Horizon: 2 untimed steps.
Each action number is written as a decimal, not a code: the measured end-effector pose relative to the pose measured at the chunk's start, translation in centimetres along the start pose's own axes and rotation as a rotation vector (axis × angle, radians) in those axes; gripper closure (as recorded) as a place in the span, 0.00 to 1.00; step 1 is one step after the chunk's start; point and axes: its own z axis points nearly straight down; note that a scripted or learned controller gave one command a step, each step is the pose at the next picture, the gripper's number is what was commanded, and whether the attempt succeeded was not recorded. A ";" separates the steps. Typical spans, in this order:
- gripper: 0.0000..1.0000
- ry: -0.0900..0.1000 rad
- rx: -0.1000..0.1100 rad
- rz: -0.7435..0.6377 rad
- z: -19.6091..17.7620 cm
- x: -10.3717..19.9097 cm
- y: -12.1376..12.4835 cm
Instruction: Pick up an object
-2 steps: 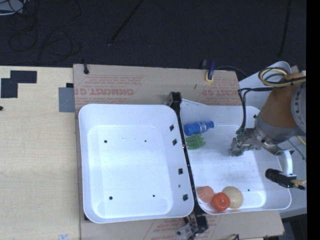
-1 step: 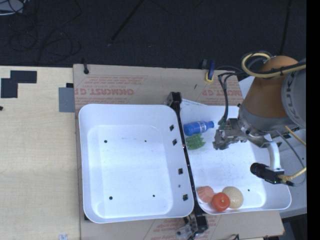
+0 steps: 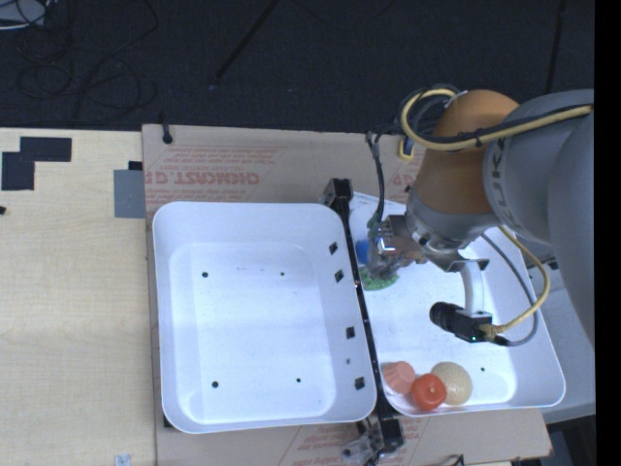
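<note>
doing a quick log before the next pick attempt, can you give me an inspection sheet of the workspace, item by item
surface: two shallow white bins side by side, left bin and right bin, on a cardboard sheet over a light wooden bench
job's things: red ball, cream ball and pink piece clustered at the right bin's near left corner; green and blue item by the divider
clutter: nothing seen
grippers: gripper low over the green and blue item; finger state hidden
cables: yellow cable and black cable on the arm
surroundings: dark floor with loose wires behind the bench
</note>
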 end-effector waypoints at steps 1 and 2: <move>1.00 0.003 -0.010 -0.001 -13.8 6.9 -8.3; 1.00 -0.005 0.005 0.004 -13.9 6.5 -8.2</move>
